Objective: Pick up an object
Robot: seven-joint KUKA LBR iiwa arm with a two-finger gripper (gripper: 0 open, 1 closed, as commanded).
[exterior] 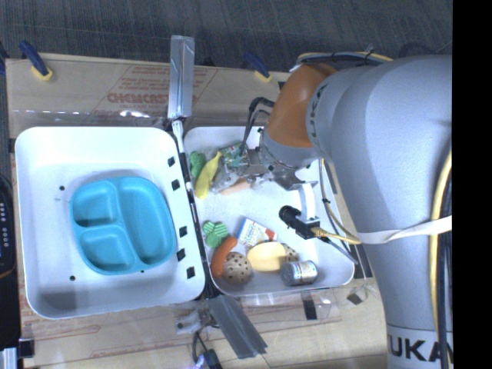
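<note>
Looming largest on the right, the grey arm [400,206] takes up that whole side, its orange band [296,114] bending down toward the right bin [338,279].

Starting from the left, the left bin [46,206] sits on the worktop [92,91] and holds a blue divided tray [119,223] with three compartments, lying flat near the bin's middle. A grey metal bar [181,75] rises from the strip between the two bins toward the far edge, and blue clamps [34,58] grip the cardboard-coloured board at the back.

In the right bin, objects fall into two groups. At the far end lie a green piece [198,162], a yellow banana-like piece [207,177] just beside it, and a small orange, carrot-like item [234,185]. The gripper [250,167] is down among these, its tip just above the orange item and close to the yellow piece; whether its jaws are spread or pressed together cannot be told, since cluttered parts blur them.

At the near end lie a green ribbed item [215,229], an orange-red piece [221,254], a brown spotted ball [237,267], a small white and blue packet [256,231], a pale yellow lemon-like object [267,257] and a small metal can [300,271], all crowded together and touching their neighbours. A black fitting [296,221] with a yellow cable hangs over the bin beside the arm.
</note>
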